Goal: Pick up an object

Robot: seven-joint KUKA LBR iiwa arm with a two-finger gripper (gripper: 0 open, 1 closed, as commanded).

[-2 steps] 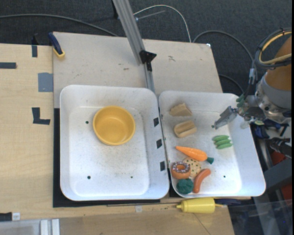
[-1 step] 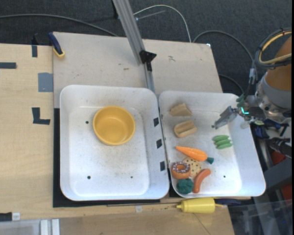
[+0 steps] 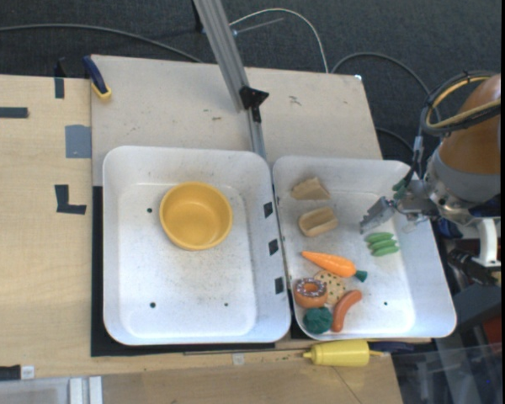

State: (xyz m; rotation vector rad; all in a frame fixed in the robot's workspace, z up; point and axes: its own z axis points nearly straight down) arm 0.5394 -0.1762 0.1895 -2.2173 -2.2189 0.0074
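We see the table (image 3: 194,116) from above, carrying two shallow white bins side by side. The left bin (image 3: 126,310) sits in the middle of the frame and holds a yellow bowl (image 3: 195,215), upright, in its upper half. The right bin (image 3: 421,310) lies just beside it, toward the right of the frame, and holds the small toy foods.

In the upper left part of the right bin we find two tan bread pieces (image 3: 317,220), one above the other and slightly apart. Below them an orange carrot (image 3: 330,263) lies on a slant, its green end pointing right. Under the carrot, crowded near the bin's lower left corner, are a doughnut (image 3: 309,290), a pale cracker (image 3: 331,284), a reddish sausage (image 3: 347,307) and a dark green lump (image 3: 317,319), all touching or nearly so. A green pea pod (image 3: 382,243) lies apart from that cluster, in the middle right of the bin.

The gripper (image 3: 379,215) comes in from the right edge of the frame and hangs over the right bin, just above and left of the pea pod. Its grey fingers appear spread, with nothing between them, though the view is blurred there.

A yellow bottle (image 3: 341,354) lies on its side along the table's lower edge, just below the right bin. A grey pole (image 3: 223,40) runs from the top of the frame down to the gap between the bins.
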